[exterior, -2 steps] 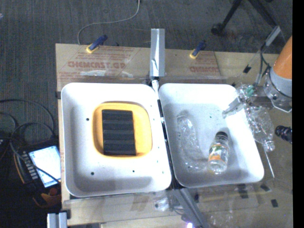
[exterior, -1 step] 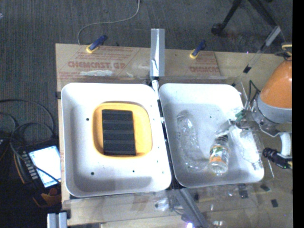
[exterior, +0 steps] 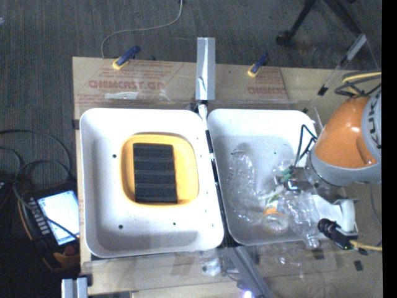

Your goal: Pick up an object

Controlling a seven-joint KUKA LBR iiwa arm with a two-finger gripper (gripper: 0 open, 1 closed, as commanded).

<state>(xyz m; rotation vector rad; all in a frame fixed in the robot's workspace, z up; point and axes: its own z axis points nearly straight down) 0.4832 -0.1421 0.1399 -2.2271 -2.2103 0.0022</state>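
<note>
Two bins: left bin (exterior: 93, 166) holds a yellow tray (exterior: 189, 166); right bin (exterior: 248, 126) holds crumpled clear plastic (exterior: 245, 172). Gripper (exterior: 286, 182) sits low among the plastic, its state indiscernible. Judged: nothing lifted yet, pick pending.

A yellow sponge (exterior: 160, 169) with a black ribbed top lies flat in the middle of the left bin (exterior: 99, 135). In the right bin (exterior: 260, 120), crumpled clear plastic (exterior: 248, 179) sprawls, possibly wrapping small items.
</note>
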